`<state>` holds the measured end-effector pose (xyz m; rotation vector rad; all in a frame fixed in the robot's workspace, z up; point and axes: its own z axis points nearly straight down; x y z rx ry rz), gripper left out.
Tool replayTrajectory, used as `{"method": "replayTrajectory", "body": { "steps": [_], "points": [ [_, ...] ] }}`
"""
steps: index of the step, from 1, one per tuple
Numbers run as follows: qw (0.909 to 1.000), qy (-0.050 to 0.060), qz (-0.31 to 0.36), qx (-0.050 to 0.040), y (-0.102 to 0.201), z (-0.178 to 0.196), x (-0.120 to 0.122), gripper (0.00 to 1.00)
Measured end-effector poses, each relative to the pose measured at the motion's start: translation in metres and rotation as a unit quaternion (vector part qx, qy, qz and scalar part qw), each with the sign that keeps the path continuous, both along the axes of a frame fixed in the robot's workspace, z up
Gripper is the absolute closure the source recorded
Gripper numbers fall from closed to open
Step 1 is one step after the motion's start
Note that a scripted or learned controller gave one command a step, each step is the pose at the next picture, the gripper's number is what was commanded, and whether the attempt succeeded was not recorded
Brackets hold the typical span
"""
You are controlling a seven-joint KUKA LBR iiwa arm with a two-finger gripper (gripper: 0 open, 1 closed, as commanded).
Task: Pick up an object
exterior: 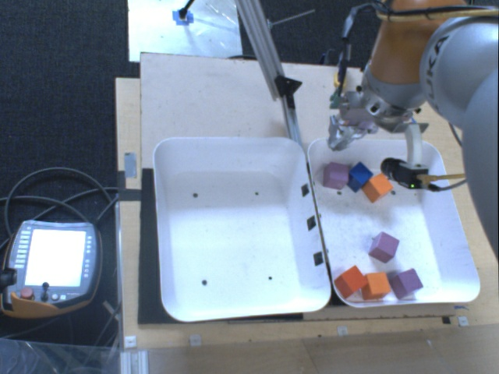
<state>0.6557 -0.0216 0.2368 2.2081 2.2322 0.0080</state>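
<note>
My gripper (341, 138) hangs over the far left corner of the right bin (460, 271), just above and behind a purple cube (336, 175). A blue cube (359, 176) and an orange cube (378, 187) lie beside that purple one. Nothing shows between the fingers. Toward the bin's middle sits another purple cube (383, 246). Along the front wall lie a red-orange cube (351, 280), an orange cube (376, 285) and a purple cube (405, 282).
The left bin (234, 224) adjoins the right bin, with a black-marked divider between them. A slanted metal pole (265, 45) crosses behind the bins. A teach pendant (51, 267) with cables lies at the left.
</note>
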Motion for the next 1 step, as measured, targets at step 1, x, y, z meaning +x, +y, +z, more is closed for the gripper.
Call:
{"method": "replayTrajectory", "body": {
  "steps": [1],
  "points": [
    [1.0, 0.001, 0.0, 0.0002, 0.062, -0.0013, 0.002, 1.0]
  ]
}}
